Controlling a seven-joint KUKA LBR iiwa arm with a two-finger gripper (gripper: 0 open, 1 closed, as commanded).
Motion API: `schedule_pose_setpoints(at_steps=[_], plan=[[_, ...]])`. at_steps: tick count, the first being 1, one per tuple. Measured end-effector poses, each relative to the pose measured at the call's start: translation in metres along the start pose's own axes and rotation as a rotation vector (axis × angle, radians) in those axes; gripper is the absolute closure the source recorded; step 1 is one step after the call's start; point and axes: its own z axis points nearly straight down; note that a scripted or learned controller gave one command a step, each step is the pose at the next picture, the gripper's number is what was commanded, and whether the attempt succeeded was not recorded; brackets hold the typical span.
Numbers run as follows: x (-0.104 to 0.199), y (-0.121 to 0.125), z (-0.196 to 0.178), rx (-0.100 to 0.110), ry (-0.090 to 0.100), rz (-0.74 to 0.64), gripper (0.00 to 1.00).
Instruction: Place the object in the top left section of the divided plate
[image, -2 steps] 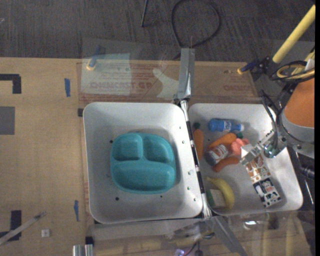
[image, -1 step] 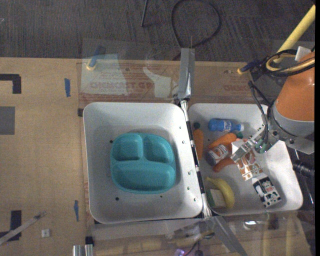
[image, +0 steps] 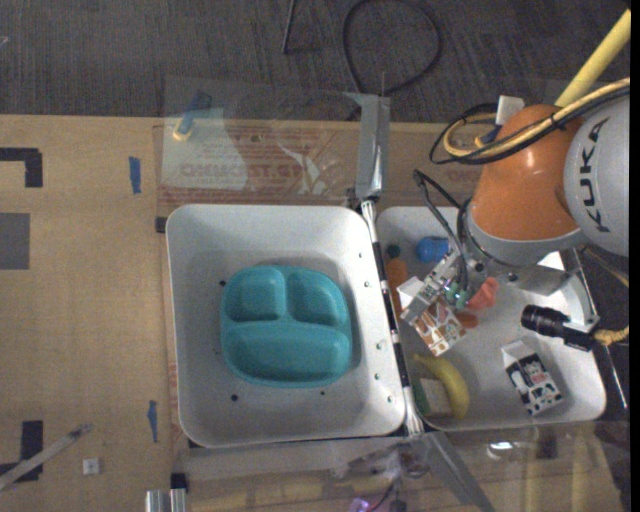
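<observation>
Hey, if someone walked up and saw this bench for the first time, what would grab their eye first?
Probably the teal divided plate, alone in the middle of the left bin. Next, the arm's big orange band looming over the right bin, where the gripper hangs above a clutter of small things, among them a yellow banana near the front edge.

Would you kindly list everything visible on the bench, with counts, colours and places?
Shallow white bins: two, side by side.
Teal divided plastic plate: one, middle of left bin.
Yellow banana: one, right bin, near edge.
Small white printed box: one, right bin, near right.
Blue round object: one, right bin, far side.
Orange object: one, right bin, by the divider.
Grey-and-orange arm: one, over right bin.
Gripper: one, above right bin.
</observation>
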Motion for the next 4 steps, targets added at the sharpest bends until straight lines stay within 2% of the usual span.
schedule_pose_setpoints(at_steps=[1, 2, 3, 4], plan=[[0.072, 0.01, -0.017, 0.0, 0.0, -0.252, 1.0], [0.085, 0.041, -0.029, -0.004, -0.005, -0.43, 1.0], [0.104, 0.079, -0.029, -0.004, -0.004, -0.498, 1.0], [0.183, 0.094, -0.05, -0.001, 0.0, -0.577, 1.0]])
